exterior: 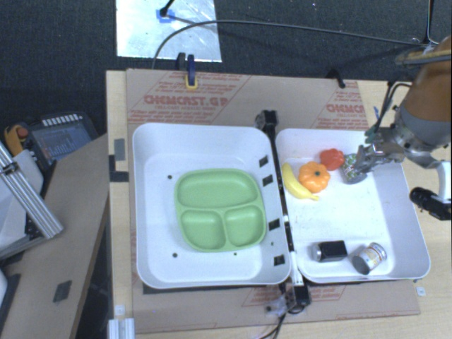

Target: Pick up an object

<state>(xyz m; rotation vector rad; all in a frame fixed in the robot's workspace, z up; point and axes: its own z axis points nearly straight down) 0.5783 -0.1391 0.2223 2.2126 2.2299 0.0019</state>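
Dark carpet surrounds a cardboard-covered bench (212,94) carrying two white bins side by side. Right bin (395,221): red object (332,158), strawberry-like, near the far wall; just beside it on the near-left an orange pumpkin-shaped toy (314,176), touching a yellow banana (296,182) that lies along its left. Near edge of the same bin: small black block (330,251) and, right of it, a silver can (369,257) on its side. Gripper (355,169) low in the right bin, just right of the red object; fingertips blur into a grey mass, so open or closed cannot be told, and nothing is seen between them. Left bin (152,189) holds a green three-compartment tray (216,209). Handheld control pendant (60,141) on a table at far left.
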